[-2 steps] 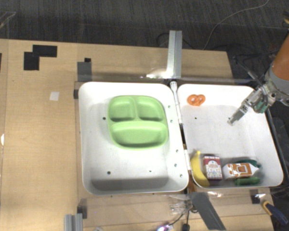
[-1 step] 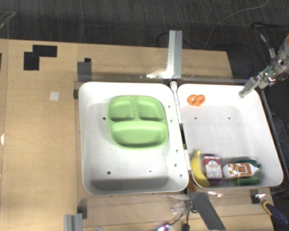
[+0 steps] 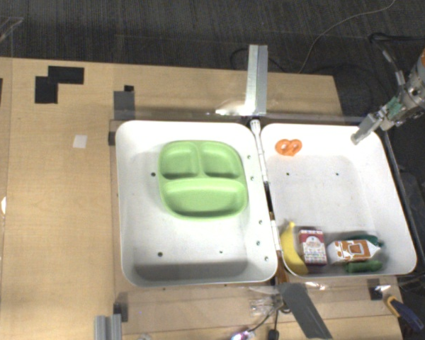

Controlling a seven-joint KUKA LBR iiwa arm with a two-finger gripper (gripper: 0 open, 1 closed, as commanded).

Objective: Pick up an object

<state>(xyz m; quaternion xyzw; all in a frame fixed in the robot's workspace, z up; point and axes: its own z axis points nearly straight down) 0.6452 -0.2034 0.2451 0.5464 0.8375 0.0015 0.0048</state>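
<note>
Wooden bench (image 3: 57,211) on dark carpet (image 3: 163,6); my claw (image 3: 363,132), its grip unclear, hovers over the right bin's (image 3: 340,183) far corner.

Smooth white plastic bins (image 3: 138,190) on a matt wooden bench (image 3: 49,211); glossy green tray (image 3: 202,178).

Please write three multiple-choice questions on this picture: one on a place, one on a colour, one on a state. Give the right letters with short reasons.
1. Where is the orange pretzel?
A. right bin, far left corner
B. left bin
C. on the bench

2. What colour is the divided plate?
A. red
B. green
C. blue

3. Where is the gripper?
A. pressed on the plate
B. at the right bin's far right corner, touching none of the objects
C. among the near-edge items

Answers: 1 A, it lies beside the divider; 2 B, plainly green; 3 B, it is apart from the banana and cartons.
</note>
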